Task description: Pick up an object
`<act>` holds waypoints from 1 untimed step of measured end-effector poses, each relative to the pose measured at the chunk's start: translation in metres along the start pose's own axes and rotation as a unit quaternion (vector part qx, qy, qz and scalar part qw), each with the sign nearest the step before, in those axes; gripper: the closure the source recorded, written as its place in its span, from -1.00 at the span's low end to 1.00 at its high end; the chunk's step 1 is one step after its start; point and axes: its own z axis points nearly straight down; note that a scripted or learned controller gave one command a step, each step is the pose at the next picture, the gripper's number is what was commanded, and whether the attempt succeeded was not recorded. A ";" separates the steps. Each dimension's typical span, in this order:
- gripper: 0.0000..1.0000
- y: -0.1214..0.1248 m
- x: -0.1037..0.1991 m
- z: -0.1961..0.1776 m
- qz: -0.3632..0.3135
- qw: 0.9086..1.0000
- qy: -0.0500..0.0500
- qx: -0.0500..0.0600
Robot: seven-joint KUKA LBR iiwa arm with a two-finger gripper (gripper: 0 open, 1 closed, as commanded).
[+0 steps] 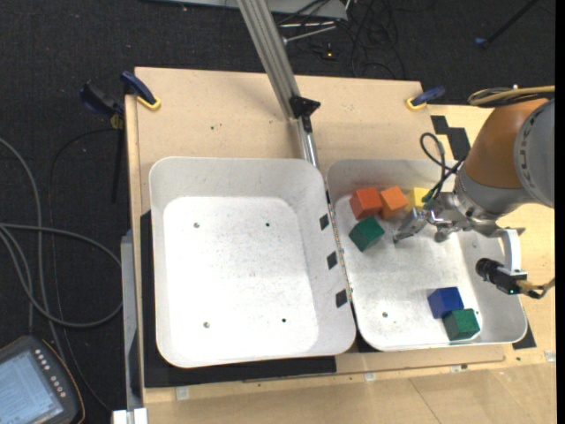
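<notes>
Gripper low in right bin, finger state indiscernible; yellow block partly hidden, possibly behind wrist.

1 arm comes in from the right edge, grey w/ an orange band above the wrist, bent down & left toward the bench. Wrist sits low, approx. mid-height of the view, cable looping over its top. Gripper points left, slightly downward, 2 metal fingers reaching out from the wrist block. A small black part w/ a green light hangs off the arm's lower right side.
</notes>
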 end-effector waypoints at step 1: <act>1.00 0.002 -0.001 -0.014 0.000 1.000 -0.001 -0.003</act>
